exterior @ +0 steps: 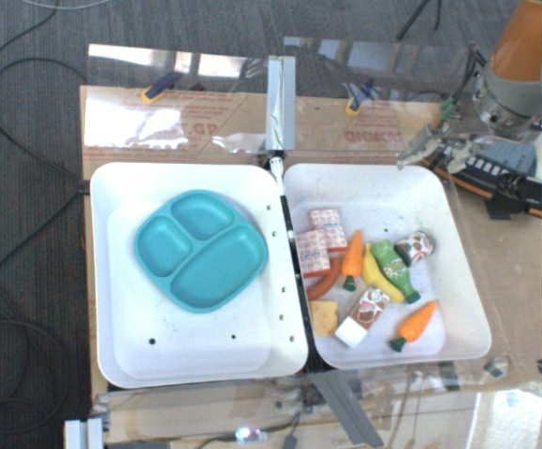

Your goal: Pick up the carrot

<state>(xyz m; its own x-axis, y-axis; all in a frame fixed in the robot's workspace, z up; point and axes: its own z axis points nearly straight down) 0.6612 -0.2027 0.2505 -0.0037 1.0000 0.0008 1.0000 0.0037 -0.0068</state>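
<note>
Two carrots (352, 259) lie in the right bin (458, 251); the hand (439, 143) hovers beyond its corner, grip state unclear.

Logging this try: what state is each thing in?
Gripper: above the right bin's far right corner, holding nothing.
Carrots and: lying in the right bin, not picked up.
Green bottle: lying on its side.
Can: on its side.
Teal plate: flat in the left bin, compartments bare.
</note>
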